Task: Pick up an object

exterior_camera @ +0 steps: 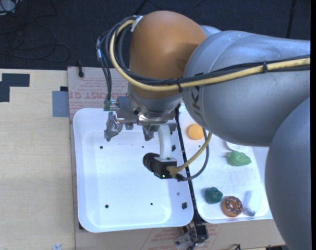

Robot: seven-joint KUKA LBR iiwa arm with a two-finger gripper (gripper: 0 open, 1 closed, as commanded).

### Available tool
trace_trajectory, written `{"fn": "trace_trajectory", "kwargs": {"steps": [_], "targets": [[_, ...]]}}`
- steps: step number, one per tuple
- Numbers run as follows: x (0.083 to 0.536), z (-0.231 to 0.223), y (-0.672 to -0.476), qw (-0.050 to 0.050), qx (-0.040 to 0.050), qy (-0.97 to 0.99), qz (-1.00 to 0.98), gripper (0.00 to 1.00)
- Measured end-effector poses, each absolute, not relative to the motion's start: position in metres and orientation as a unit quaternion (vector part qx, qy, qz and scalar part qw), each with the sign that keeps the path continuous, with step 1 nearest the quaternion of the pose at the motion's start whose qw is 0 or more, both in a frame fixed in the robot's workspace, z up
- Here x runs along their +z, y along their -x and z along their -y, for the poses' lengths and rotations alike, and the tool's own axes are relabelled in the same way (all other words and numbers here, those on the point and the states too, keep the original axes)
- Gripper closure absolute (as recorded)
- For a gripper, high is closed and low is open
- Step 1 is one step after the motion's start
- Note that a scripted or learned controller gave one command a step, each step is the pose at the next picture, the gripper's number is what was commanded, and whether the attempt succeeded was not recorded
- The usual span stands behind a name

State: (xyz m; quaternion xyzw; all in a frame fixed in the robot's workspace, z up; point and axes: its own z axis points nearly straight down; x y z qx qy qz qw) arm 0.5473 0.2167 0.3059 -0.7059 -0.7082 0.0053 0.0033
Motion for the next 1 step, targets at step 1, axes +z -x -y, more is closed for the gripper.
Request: {"fn": "trace_trajectory", "kwargs": {"steps": [1], "targets": [[0.3843,-0.2463,-0.6141,-0.002,-0.0032,0.705,0.709,0.00]]}}
